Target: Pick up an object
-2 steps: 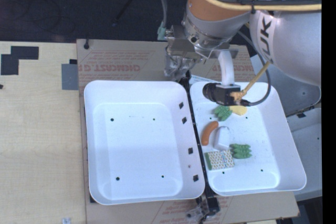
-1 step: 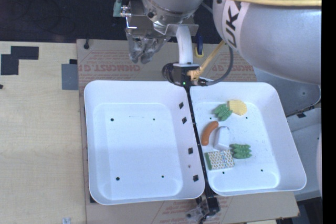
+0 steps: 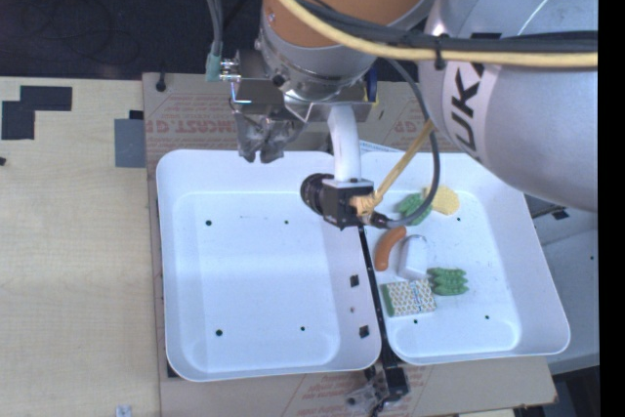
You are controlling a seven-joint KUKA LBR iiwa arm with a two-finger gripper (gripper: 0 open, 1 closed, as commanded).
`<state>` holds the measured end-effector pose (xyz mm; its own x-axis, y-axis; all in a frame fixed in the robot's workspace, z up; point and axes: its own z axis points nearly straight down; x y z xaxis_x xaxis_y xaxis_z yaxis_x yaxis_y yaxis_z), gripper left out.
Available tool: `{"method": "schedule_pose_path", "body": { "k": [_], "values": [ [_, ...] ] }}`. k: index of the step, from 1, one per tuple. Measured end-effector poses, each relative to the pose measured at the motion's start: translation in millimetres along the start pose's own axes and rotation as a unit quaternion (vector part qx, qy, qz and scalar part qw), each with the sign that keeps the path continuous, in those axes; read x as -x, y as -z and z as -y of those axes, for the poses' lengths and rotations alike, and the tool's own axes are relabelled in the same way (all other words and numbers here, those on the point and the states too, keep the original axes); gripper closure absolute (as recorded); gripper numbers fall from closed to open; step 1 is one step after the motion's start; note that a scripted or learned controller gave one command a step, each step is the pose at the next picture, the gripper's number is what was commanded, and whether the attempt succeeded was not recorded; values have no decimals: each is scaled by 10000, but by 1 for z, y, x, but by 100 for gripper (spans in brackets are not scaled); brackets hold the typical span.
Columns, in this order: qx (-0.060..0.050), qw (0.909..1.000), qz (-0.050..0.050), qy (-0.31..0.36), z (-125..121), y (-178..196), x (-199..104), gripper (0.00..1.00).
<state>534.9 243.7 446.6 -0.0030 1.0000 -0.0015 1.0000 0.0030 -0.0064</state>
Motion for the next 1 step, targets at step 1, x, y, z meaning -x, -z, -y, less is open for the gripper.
{"method": "schedule_pose_path", "body": {
  "k": [1],
  "values": [
    [39,10000,-11,14,-14,95,-1,100]
  ]
}}
